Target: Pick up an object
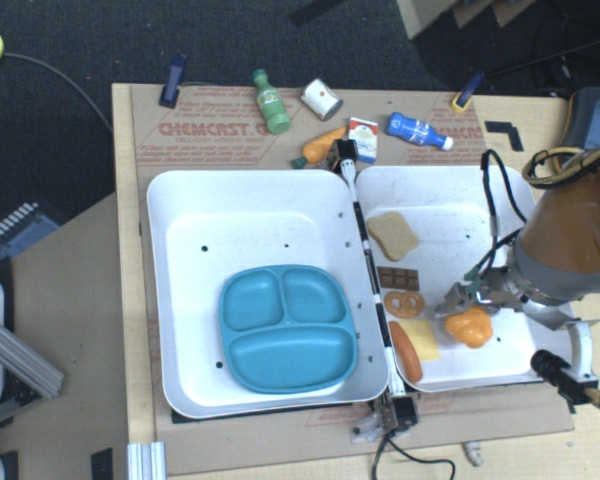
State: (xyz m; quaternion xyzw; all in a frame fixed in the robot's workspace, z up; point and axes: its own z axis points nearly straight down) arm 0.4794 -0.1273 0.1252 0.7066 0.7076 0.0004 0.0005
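In the right bin [450,193] lie several toy foods: a tan bread slice [392,235], a brown chocolate bar [397,278], a pretzel [404,303], a red hot dog [407,351] and a yellow cheese slice [426,342]. An orange pepper-like toy [470,327] sits near the bin's front right. My gripper [464,300] reaches in from the right and hangs directly over the orange toy, touching or nearly touching its top. The wrist hides how the gripper meets the toy.
The left bin [180,218] holds a blue divided plate [288,326]. Behind the bins on the bench lie a green bottle [272,102], a white can [321,98], a blue bottle [418,131], a small carton [362,139] and an orange toy [320,149]. A black cable [495,193] loops over the right bin.
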